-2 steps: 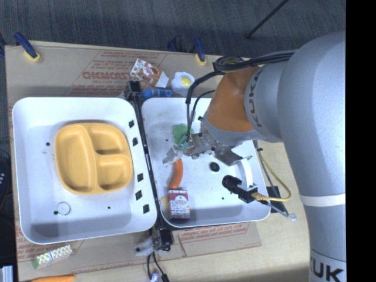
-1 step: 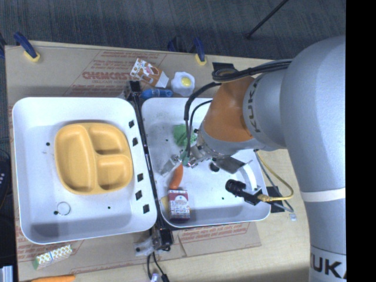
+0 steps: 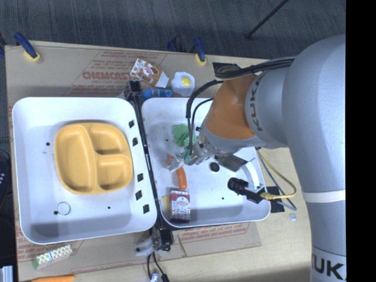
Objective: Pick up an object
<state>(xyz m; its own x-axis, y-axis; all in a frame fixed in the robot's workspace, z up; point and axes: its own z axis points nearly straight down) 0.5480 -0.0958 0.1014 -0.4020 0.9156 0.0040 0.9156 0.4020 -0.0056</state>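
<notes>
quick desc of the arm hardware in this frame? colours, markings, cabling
The arm is a bulky grey KUKA with rounded casings, an orange band above the wrist and black KUKA lettering on the shell. Black cables loop from the top of the band down toward the wrist, and thinner wires, one yellow, trail on its right side. The pincer is small, dark and metallic.

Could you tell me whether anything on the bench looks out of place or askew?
Yes: several small items lie outside the bins on the cardboard, a printed packet and a white-and-yellow piece behind the right bin, and a patterned wrapper in front of the left bin.
</notes>
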